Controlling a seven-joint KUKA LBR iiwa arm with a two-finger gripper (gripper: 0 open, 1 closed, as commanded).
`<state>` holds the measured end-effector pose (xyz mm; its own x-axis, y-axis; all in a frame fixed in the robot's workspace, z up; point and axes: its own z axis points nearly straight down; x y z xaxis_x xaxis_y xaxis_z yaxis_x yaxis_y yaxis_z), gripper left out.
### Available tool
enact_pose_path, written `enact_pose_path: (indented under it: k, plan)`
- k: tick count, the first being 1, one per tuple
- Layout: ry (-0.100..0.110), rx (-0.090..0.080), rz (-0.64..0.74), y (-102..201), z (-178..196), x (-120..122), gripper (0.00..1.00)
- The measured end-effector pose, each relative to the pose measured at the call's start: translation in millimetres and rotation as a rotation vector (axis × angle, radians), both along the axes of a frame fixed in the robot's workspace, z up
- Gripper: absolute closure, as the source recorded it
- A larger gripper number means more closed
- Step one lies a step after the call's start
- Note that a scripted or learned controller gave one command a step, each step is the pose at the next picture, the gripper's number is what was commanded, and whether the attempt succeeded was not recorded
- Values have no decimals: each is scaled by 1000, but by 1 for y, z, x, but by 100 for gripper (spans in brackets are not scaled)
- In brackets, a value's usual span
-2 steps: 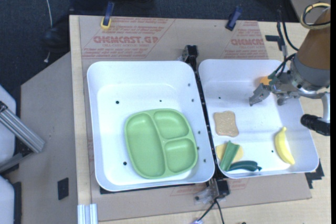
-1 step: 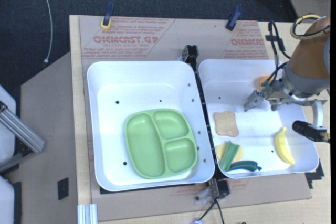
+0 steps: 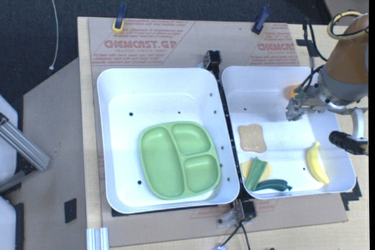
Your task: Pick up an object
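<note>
The end effector hung over the right bin, far of the toast slice; whether its grip was spread, I cannot tell; the toast looked light, flat, stiff; best pinched across its edges.

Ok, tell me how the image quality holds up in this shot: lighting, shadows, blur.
Camera view: even, soft overhead light; the left bin is bright but not blown out; faint shadows under the green divided plate and the banana; the gripper is slightly blurred, so its state is unclear; printed board lettering stays readable.
</note>
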<state>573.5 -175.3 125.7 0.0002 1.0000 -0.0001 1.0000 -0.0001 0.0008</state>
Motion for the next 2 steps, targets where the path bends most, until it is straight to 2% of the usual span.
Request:
enact_pose_path:
  k: [1, 2]
  plan:
    - [-5, -2, 1, 3, 47, -6, 100]
    - [-6, -3, 1, -1, 107, 2, 100]
